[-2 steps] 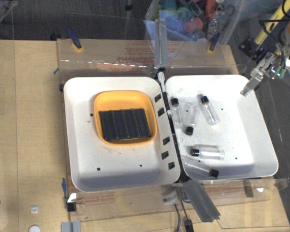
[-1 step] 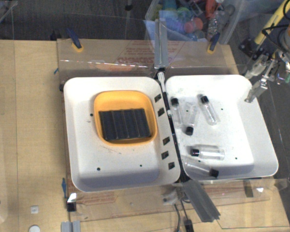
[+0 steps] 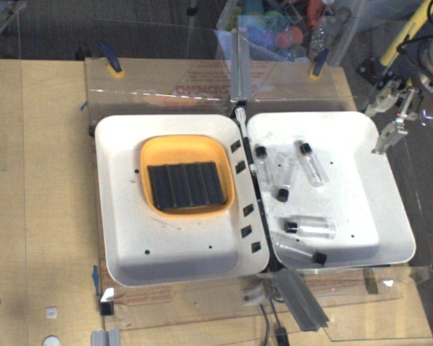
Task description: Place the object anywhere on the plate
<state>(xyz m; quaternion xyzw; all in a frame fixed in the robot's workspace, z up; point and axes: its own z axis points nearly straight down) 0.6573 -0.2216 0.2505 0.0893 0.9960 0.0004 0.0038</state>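
Note:
An orange square plate point(image 3: 186, 147) lies in the left white bin point(image 3: 123, 251), with a black ridged insert point(image 3: 186, 186) on it. Several clear vials with black caps lie in the right white bin point(image 3: 375, 222): one point(image 3: 312, 166) near the middle, one point(image 3: 314, 228) lower down, and one point(image 3: 297, 250) at the front rim. My gripper point(image 3: 393, 125) hangs over the right bin's far right corner, above and to the right of the vials, and touches none of them.
A clear tub of coloured toys point(image 3: 289, 13) stands behind the bins. A metal divider point(image 3: 239, 78) rises between the bins at the back. Black clips point(image 3: 245, 193) line the seam between them. Wooden bench point(image 3: 36, 193) extends to the left.

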